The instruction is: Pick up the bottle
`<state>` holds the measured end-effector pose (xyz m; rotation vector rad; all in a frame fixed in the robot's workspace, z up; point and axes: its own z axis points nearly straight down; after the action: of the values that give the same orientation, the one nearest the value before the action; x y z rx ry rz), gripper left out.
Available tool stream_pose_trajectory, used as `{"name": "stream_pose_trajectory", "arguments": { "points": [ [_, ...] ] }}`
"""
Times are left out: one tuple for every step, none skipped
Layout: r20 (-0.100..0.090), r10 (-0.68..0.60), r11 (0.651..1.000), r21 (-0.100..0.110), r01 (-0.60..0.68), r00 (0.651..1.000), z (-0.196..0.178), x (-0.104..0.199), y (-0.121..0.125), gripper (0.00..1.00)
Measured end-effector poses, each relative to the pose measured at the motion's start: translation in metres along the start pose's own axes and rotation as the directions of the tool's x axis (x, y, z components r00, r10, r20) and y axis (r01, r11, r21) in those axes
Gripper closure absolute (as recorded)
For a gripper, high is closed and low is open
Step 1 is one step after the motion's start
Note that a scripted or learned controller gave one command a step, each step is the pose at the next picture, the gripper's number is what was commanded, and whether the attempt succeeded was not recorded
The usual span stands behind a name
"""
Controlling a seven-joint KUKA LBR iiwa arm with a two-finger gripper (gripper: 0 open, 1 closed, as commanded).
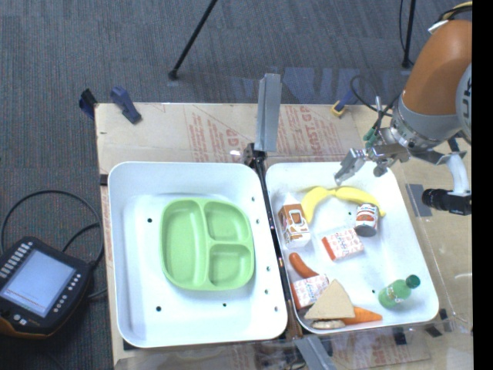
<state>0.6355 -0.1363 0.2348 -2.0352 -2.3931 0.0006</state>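
My gripper (362, 163) hovers open above the right bin's (420, 245) far edge, near the banana (339, 198). The green bottle (397, 292) lies in the near right corner, well apart from me.

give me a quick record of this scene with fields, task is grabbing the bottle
target: green bottle, lying in the right bin's near right corner
gripper: gripper open, above the right bin's far edge, holding nothing
nearest to gripper: banana
other right bin items: small jar, cartons, sandwich wedge, carrot
left bin: green divided plate
gap: bottle lies apart from the gripper, across the bin
status: bottle not yet picked up
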Motion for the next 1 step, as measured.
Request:
{"name": "stream_pose_trajectory", "arguments": {
  "points": [
    [0.000, -0.002, 1.000, 0.001, 0.002, 1.000, -0.0091, 0.0006, 0.0007, 1.00]
  ]
}}
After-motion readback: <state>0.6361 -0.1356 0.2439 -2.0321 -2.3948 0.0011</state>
